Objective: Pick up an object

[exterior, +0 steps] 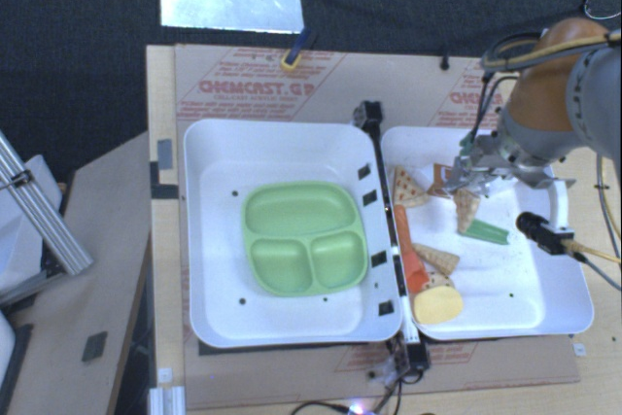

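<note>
The gripper (pixel 465 178) is lowered into the right bin (pixel 564 306) over a tan wedge (pixel 466 206). Whether anything is pinched cannot be told. The wedge is judged light and stiff — best taken across its narrow width. Its long axis runs roughly toward the camera, just beside a green block (pixel 485 231).

the wooden bench (pixel 165 238) carries a brown cardboard sheet (pixel 262 83) with red print, and the two shallow white bins sit side by side on that sheet, touching along their inner edges. the left bin (pixel 209 238) and the right bin (pixel 554 292) between them cover most of the cardboard. a small yellow clip (pixel 291 61) sits at the sheet's far edge.
</note>
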`<state>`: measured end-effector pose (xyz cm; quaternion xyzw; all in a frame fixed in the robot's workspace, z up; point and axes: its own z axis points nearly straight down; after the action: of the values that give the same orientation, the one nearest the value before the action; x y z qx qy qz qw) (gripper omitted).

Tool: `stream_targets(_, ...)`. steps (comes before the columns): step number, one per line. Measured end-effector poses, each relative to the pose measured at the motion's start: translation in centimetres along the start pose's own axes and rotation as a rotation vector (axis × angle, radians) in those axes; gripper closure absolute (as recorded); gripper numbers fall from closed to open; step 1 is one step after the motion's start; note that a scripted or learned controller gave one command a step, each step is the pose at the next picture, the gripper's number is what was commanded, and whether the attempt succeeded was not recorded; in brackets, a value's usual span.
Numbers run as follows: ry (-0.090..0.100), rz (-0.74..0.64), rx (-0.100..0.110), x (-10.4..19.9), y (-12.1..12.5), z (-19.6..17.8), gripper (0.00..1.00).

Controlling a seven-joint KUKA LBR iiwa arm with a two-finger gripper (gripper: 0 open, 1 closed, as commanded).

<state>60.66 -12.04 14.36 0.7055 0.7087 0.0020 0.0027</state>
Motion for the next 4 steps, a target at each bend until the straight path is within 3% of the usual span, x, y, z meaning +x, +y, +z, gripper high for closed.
stream_targets(2,0.0,-0.001,0.001,0.2,0.9,-8.3,1.0)
stream_targets(3,0.003,-0.003,0.007,4.7,-0.9,-7.4,1.0)
stream_targets(4,0.003,-0.005,0.007,9.9,-2.6,-8.7,1.0)
